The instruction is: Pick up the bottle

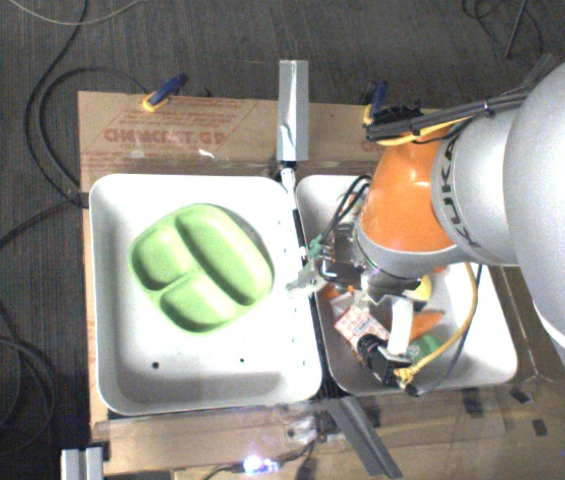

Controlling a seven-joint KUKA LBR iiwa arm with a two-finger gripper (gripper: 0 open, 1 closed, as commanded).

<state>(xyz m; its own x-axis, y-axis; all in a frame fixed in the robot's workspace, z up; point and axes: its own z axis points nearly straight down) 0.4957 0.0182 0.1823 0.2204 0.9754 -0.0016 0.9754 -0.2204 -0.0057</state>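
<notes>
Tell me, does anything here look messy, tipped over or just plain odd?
Nothing looks spilled or broken. The green three-compartment plastic plate sits askew in the left white bin, turned at an angle to its walls. In the right white bin, small items lie jumbled beneath the grey and orange arm, mostly hidden, so I cannot pick out a bottle.

From my feed: dark grey carpet floor (212, 18), black cables (47, 78) trailing across it. Brown cardboard sheet (162, 133) tops the bench, held by blue-and-yellow clamps (164, 91).
</notes>
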